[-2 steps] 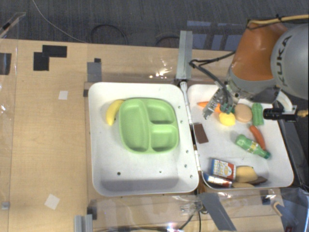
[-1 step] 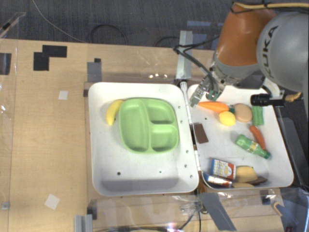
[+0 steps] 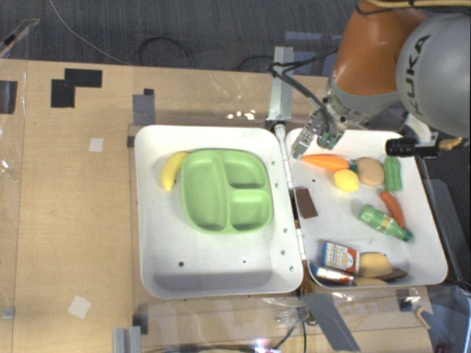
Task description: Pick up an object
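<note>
Carton point(image 3: 339, 257) foremost in right bin point(image 3: 434, 271); gripper point(image 3: 312, 135) — aperture indeterminate, nothing visibly held — hovers above carrot point(image 3: 326, 162): approach step, descent required next.

End effector point(image 3: 313, 134) hovers above right bin point(image 3: 434, 234), near the carrot point(image 3: 325, 162).

Right bin point(image 3: 434, 259) centre open (items crowd rim); left: tray point(image 3: 224, 190), banana point(image 3: 174, 169).
</note>
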Motion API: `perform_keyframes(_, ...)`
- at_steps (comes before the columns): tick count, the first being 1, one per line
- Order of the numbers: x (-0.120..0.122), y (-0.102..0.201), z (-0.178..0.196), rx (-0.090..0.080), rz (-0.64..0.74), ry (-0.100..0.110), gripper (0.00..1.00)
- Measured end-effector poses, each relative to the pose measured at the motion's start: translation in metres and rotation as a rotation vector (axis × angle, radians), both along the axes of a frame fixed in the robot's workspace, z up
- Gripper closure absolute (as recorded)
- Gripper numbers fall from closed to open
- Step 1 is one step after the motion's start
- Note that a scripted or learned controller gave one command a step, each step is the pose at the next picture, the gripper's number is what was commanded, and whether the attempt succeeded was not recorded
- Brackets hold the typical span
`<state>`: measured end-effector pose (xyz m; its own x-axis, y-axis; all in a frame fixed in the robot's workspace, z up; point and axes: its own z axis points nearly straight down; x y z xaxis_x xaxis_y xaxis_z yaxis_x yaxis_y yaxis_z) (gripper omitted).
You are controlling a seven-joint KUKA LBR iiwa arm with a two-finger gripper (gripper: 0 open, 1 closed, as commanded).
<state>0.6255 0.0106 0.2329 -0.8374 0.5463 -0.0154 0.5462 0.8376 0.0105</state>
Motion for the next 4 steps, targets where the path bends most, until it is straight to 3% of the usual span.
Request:
perform_keyframes(1,0.002,0.001,0.013,-0.001,0.007,-0.009,1.00)
perform_keyframes(2,0.018,-0.037,0.058,0.002,-0.197,0.008,1.00)
perform_keyframes(3,-0.068,-0.115,0.011,-0.005,0.149,0.013,1.00)
perform_keyframes(4,-0.067,-0.112,0.011,-0.003,0.153,0.011,0.00)
